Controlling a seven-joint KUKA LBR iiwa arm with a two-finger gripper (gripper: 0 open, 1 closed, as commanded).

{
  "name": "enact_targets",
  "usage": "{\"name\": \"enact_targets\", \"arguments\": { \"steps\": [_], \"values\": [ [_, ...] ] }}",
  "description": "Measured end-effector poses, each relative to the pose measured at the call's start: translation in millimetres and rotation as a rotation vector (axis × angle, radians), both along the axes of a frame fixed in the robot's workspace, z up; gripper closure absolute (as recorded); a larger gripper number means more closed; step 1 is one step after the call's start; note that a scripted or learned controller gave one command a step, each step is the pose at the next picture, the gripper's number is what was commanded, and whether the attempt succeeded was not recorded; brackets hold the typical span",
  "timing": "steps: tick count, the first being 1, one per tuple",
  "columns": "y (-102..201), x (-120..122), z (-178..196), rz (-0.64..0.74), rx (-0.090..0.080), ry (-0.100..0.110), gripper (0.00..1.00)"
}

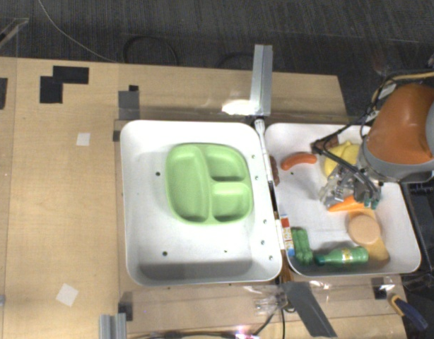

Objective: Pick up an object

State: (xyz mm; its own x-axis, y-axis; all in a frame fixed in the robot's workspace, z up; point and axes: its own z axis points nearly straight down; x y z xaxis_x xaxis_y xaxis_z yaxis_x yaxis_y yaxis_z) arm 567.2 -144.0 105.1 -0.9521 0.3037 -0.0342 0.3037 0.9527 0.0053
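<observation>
Gripper [346, 189] state unclear, low among carrot [344, 205], banana [342, 156], sausage [298, 160], bottle [342, 257]; green tray [207, 182] apart.

Grey arm [404, 162], orange band, black cables, seemingly metallic hand [351, 189]

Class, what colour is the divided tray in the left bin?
Light green; the tray shows clearly in the camera view.

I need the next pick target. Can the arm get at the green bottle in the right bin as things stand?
Probably yes. The green bottle lies on its side along the near wall of the right bin, uncovered from above. The gripper hovers farther back over an orange piece. The wall and a tan round object crowd it.
</observation>
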Motion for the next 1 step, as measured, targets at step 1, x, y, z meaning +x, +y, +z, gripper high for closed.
{"name": "enact_targets", "arguments": {
  "steps": [1],
  "values": [
    [51.6, 26.7, 108.8, 0.075, 0.003, 0.015, 1.0]
  ]
}}
